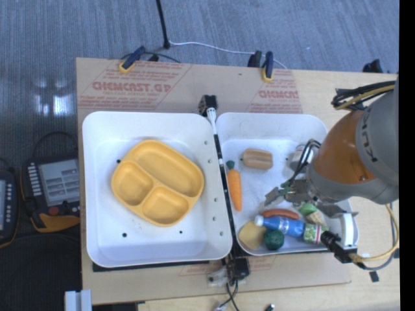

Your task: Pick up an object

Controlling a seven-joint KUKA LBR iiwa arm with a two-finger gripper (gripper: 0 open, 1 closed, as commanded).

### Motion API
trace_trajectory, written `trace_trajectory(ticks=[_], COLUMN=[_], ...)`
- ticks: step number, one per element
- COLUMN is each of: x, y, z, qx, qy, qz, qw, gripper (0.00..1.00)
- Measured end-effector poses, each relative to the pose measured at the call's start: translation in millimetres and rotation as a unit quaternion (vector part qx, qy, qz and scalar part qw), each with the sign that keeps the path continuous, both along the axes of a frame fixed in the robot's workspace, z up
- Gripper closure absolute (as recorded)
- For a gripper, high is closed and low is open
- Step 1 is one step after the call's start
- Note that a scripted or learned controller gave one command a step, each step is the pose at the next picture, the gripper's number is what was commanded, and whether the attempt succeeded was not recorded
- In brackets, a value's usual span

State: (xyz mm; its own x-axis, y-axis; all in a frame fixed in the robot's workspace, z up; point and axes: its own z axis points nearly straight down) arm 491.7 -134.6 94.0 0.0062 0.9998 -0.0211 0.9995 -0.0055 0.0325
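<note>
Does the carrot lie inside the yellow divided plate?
No. The carrot lies in the right bin beside its left wall, while the yellow divided plate sits in the left bin.

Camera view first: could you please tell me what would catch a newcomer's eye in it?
The yellow divided plate lies alone in the left bin. The grey and orange arm hangs over the right bin, above a cluster of toys: an orange carrot by the divider, a brown bread roll behind it and a blue bottle near the front.
</note>
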Motion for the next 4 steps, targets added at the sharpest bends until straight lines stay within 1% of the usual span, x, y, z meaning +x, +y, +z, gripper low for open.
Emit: trace_trajectory(ticks=[1, 2, 3, 4], x=[4.9, 78.3, 136.4, 131.4], y=[-8.8, -58.2, -67.1, -78.4], z=[0.9, -0.1, -1.2, 8.8], qx=[0.0098, 0.0130, 0.0222, 0.0120], qy=[0.007, 0.006, 0.007, 0.012], qz=[0.004, 0.008, 0.012, 0.008], qw=[0.9999, 0.9999, 0.9997, 0.9998], gripper=[0.00, 0.00, 0.00, 1.00])
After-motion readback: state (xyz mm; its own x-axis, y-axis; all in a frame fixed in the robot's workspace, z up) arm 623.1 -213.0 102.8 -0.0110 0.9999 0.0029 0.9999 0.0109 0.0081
